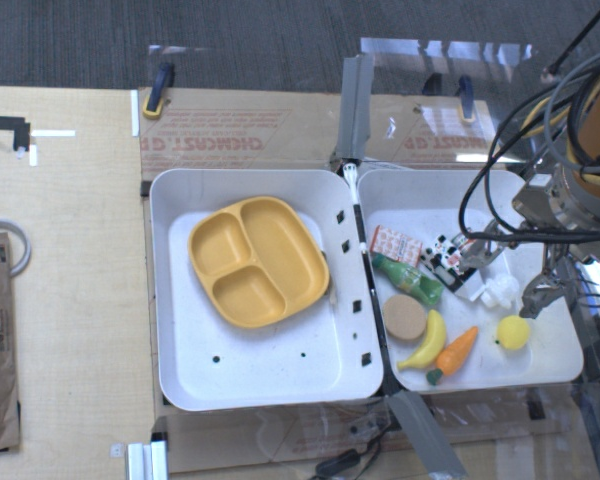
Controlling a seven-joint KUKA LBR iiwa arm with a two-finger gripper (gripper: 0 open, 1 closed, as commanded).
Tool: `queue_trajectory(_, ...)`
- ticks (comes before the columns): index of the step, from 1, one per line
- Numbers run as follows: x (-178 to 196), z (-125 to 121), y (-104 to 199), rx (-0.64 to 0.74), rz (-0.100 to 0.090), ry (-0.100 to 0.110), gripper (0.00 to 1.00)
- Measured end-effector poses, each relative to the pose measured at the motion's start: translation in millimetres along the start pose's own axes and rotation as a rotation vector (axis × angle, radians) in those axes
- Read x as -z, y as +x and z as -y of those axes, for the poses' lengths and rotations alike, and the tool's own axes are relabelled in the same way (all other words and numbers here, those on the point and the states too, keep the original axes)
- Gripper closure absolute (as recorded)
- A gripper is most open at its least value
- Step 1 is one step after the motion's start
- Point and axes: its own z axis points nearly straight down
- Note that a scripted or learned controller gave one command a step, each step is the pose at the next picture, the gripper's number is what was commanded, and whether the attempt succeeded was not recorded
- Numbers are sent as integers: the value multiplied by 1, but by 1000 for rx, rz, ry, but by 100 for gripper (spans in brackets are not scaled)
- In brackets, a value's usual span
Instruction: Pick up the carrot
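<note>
The orange carrot (458,350) with a green stub end lies near the front of the right bin (550,370), tilted, between a banana (427,339) on its left and a lemon (514,333) on its right. My gripper (508,274) hangs over the right part of that bin, behind and to the right of the carrot, well apart from it. Its fingers (479,253) are spread open with nothing held between them. A small white object (498,291) lies in the bin beneath them.
The right bin also holds a green bottle-shaped item (408,278), a tan round disc (404,318), a red-and-white packet (394,244) and a black-and-white toy (441,255). A yellow divided plate (258,261) sits in the left bin (170,298). Cables loop above the arm.
</note>
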Motion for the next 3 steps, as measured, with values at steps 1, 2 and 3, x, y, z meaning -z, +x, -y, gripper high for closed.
queue_trajectory(1, -67, 2, 17, 172, -1, -2, 0)
queue_trajectory(2, -116, 0, 25, 291, -1, -3, 0)
queue_trajectory(3, -185, 7, 26, 483, 5, 7, 0)
